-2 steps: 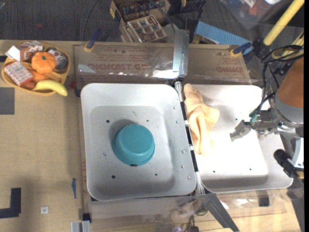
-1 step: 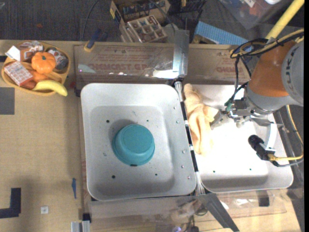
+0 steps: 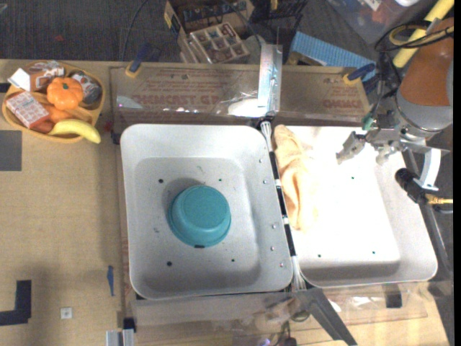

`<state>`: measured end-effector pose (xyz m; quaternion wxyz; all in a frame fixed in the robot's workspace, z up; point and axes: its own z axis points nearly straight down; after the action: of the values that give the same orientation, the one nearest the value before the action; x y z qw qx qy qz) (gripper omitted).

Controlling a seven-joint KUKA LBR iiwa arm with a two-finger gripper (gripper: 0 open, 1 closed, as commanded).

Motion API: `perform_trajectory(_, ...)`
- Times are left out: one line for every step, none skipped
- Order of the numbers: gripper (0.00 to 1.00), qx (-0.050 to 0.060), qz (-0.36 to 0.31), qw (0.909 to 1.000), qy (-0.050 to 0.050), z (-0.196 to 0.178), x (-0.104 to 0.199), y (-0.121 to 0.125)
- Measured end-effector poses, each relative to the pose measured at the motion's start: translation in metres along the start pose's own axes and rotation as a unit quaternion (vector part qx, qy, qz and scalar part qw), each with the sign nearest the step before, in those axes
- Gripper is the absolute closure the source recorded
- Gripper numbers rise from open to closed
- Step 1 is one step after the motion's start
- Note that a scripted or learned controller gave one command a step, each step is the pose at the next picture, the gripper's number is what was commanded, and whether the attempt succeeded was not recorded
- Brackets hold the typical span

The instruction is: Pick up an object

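Now the bench carries two shallow white bins side by side, and the arm [image 3: 425, 85] enters from the right side, with its orange band visible near the top right corner. The gripper [image 3: 369, 148] hangs above the far right part of the right bin [image 3: 360, 265], near its back edge. Its two fingers [image 3: 348, 150] are spread apart from each other, and nothing is between them; under them I see only the white floor of the bin. A pale yellow cloth [image 3: 294, 179] lies in the right bin, along its left wall, just beside the divider between the two bins. It reaches from the back corner of the bin to about the middle of the wall, and it looks crumpled and soft. The gripper is well apart from this cloth, to the right of it. In the left bin [image 3: 144, 157] a teal bowl [image 3: 200, 215] lies upside down, near the centre of the bin floor, a little toward the front. It touches no wall. On the bench at the far left stands a yellow dish [image 3: 21, 121] with play food: an orange pumpkin [image 3: 66, 92], a yellow banana [image 3: 76, 128] at its front rim, and some small boxes that I cannot read. Behind the bins there is a brown cardboard wall [image 3: 187, 92] with some clear plastic wrap over it.
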<state>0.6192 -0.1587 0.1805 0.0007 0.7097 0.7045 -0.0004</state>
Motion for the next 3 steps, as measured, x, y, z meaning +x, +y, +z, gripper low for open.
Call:
perform_trajectory(0.0,0.003,-0.018,0.9998,0.001,0.064,0.036,0.013)
perform_trajectory(0.0,-0.006,-0.087,0.9962,-0.002,0.088,0.058,0.04)
perform_trajectory(0.0,-0.003,-0.162,0.9867,-0.003,0.088,0.06,0.049)
